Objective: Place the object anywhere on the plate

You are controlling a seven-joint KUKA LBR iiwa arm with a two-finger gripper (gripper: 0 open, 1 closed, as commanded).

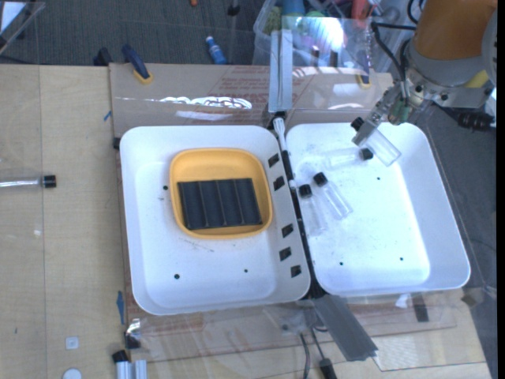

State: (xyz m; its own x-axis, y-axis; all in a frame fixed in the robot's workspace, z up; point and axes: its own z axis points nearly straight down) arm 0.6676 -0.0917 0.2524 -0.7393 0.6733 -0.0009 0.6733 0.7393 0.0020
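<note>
clear vial (331, 198) lying diagonally, black cap up-left

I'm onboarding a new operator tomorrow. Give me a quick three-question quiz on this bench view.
1. True or false: the yellow plate sits in the left bin.
2. What already lies on the plate? A) a dark ridged block B) a blue pen C) a clear tube
3. Over which bin is the gripper?

Key:
1. True.
2. A, the dark ridged block.
3. The right bin, near its far edge.
</note>
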